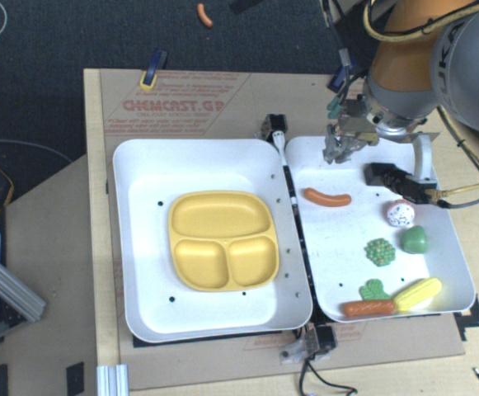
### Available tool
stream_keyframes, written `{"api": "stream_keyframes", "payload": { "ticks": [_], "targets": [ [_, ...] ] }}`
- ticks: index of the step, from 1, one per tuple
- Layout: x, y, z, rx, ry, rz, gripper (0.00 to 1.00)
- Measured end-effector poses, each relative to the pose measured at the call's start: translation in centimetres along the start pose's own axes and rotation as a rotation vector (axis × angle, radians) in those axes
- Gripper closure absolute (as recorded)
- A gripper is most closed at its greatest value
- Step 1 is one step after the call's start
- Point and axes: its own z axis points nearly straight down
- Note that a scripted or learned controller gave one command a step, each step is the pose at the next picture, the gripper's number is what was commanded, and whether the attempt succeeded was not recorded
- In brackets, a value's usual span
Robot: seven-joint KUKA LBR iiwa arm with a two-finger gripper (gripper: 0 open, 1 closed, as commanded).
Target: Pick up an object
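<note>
I'm watching the gripper hanging over the far end of the right bin, and honestly I can't tell how it's set from here. Nothing's sitting in it. A hot dog is lying just below it on the bin floor. Further down I'm seeing a white ball, a green pepper, broccoli and corn. The yellow tray is sitting in the left bin.

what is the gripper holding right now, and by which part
Nothing is held. The gripper hangs above the back of the right bin, with nothing between its fingers; the nearest hot dog lies below it, untouched.
</note>
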Motion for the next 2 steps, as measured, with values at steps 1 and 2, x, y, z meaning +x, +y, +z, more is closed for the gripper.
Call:
{"api": "stream_keyframes", "payload": {
  "ticks": [1,2],
  "targets": [
    [4.9,-0.8,-1.6,-0.003,0.0,0.001,1.0],
    [9.2,-0.1,-0.5,-0.003,-0.002,0.001,1.0]
  ]
}}
